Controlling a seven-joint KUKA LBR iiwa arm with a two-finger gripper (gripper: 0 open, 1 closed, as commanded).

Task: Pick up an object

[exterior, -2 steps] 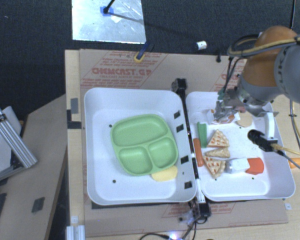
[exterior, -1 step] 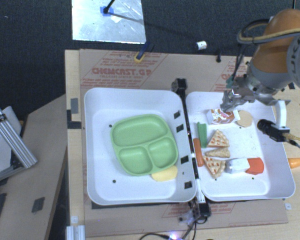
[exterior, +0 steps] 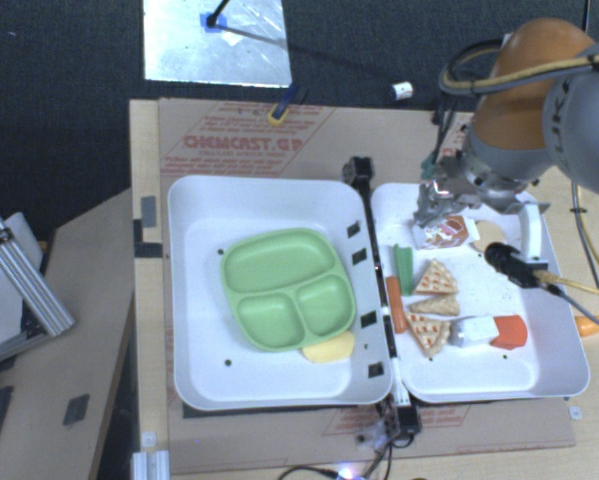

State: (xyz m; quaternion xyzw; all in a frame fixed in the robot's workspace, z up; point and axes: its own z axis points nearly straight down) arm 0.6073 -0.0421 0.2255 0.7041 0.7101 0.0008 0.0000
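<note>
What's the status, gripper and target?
Gripper low over right bin, above red-white packet. No grasp seen. Sandwiches nearby, clear.

Even, diffuse overhead light is illuminating the scene brightly. The two white bins (exterior: 279, 193) are reflecting strongly and nearing overexposure, while the foil sheet (exterior: 216, 26) at the far left is giving off patchy glare. Shadows are lying soft and short. Fine detail is appearing slightly soft and grainy throughout.
</note>
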